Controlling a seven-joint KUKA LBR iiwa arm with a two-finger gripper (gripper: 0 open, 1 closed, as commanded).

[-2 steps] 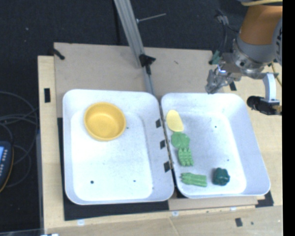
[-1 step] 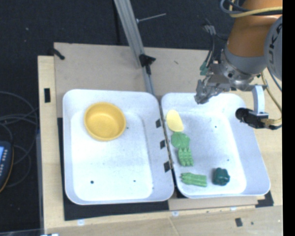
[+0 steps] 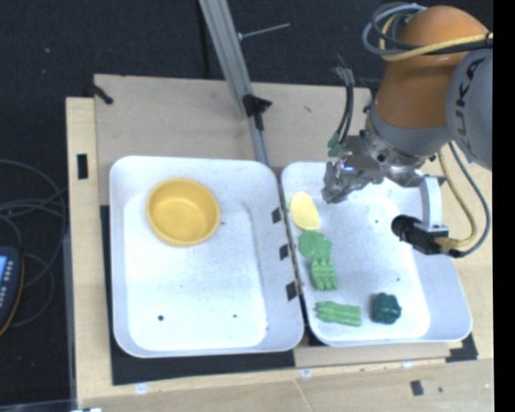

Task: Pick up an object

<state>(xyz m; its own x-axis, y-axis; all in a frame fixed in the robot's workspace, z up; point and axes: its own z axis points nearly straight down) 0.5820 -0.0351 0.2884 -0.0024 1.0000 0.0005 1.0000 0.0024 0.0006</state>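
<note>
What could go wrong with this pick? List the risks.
1. The pale yellow piece lies against the right bin's left wall, so the gripper may strike the wall.
2. The green pieces sit packed below it; a descent could nudge them or catch two together.

Just the one camera here, fixed up high over the bench point(image 3: 86, 230) and looking down at a slant, so the far edge of the board sits toward the top of the frame and the near edge runs along the bottom. It's pulled back enough that both white bins fit: the left bin point(image 3: 129, 316) fills centre-left, the right bin point(image 3: 442, 307) sits centre-right. The arm point(image 3: 429, 58) pokes in from the upper right, with dark floor across the top and left.
</note>
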